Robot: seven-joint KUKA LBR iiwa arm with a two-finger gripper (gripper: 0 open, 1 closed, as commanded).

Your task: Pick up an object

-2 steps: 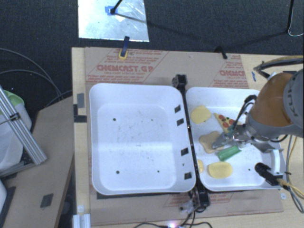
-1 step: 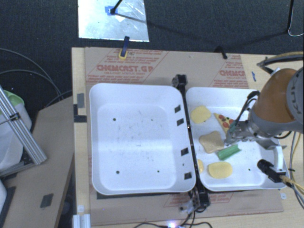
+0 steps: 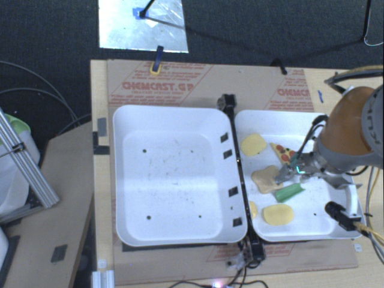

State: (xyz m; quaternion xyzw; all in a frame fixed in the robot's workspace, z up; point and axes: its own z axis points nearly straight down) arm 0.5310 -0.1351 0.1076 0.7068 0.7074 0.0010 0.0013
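Observation:
The right bin (image 3: 312, 120) holds several toy foods: a yellow round piece (image 3: 253, 144), a pizza slice (image 3: 282, 152), a beige piece (image 3: 265, 177), a green piece (image 3: 288, 191) and a yellow oval (image 3: 278, 214). My gripper (image 3: 287, 174) reaches in from the right and hangs low over the bin, right at the beige piece's right edge and just above the green piece. Its fingertips are lost against those objects.
The left bin (image 3: 174, 174) lies beside the right one, with a black divider bar (image 3: 237, 173) between them. A small yellow bit (image 3: 252, 209) lies by the right bin's left wall. The cardboard bench top (image 3: 198, 83) surrounds both bins.

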